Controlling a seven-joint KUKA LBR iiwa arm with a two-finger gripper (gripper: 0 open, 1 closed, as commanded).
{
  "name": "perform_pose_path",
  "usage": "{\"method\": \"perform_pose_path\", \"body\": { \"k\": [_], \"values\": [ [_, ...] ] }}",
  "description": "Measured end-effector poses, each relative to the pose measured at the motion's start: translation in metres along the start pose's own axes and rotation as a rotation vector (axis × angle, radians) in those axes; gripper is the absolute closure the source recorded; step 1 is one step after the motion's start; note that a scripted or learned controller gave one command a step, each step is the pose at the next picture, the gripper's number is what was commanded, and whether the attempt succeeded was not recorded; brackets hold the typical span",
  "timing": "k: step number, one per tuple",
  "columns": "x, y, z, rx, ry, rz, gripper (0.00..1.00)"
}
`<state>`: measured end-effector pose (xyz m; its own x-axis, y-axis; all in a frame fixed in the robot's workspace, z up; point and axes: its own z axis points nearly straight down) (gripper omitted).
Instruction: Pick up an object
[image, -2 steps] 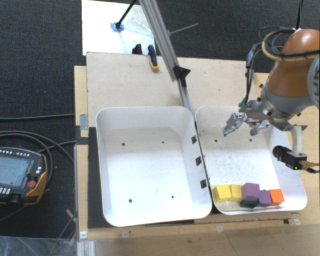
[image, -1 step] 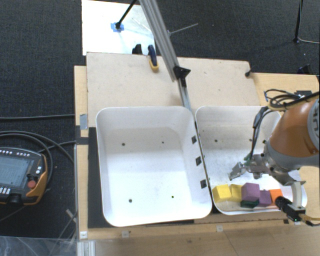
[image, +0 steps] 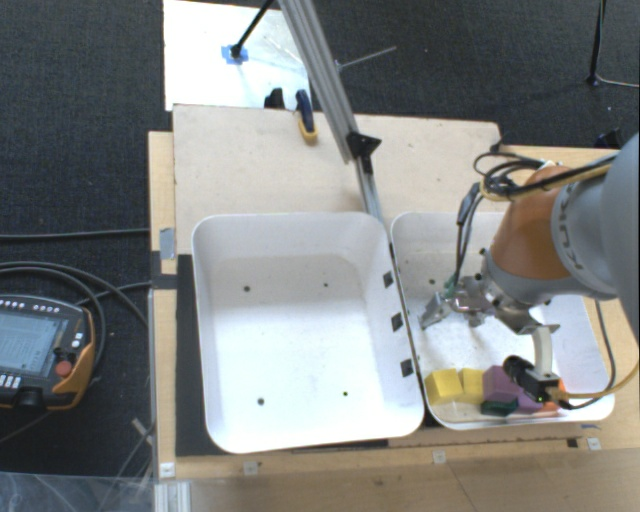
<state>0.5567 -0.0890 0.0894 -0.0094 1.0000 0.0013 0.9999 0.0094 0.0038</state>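
Note:
In the right bin (image: 430, 240), near its front edge, lie two yellow blocks (image: 445, 386) side by side, a purple piece (image: 498, 381) and a dark green piece (image: 498, 407). A small orange bit (image: 556, 386) shows beside them. My gripper (image: 438, 308) hangs low over the left-middle of the right bin, close to the wall shared with the left bin. It is behind the yellow blocks and apart from them. I see nothing held in it.
The left bin (image: 215, 300) stands beside the right one. A slanted metal pole (image: 330, 85) crosses the board behind the bins. A teach pendant (image: 40, 350) lies on the floor at the left.

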Motion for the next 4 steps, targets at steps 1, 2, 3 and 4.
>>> {"method": "perform_pose_path", "body": {
  "k": [1, 2, 3, 4],
  "values": [
    [0.055, -0.042, -0.105, -0.004, 0.001, 0.0, 0.0],
    [-0.008, -0.071, -0.161, -0.004, -0.005, 0.014, 0.0],
    [0.066, -0.072, -0.098, 0.008, 0.002, -0.001, 0.0],
    [0.009, -0.071, -0.118, 0.001, -0.004, 0.013, 0.0]
  ]
}}
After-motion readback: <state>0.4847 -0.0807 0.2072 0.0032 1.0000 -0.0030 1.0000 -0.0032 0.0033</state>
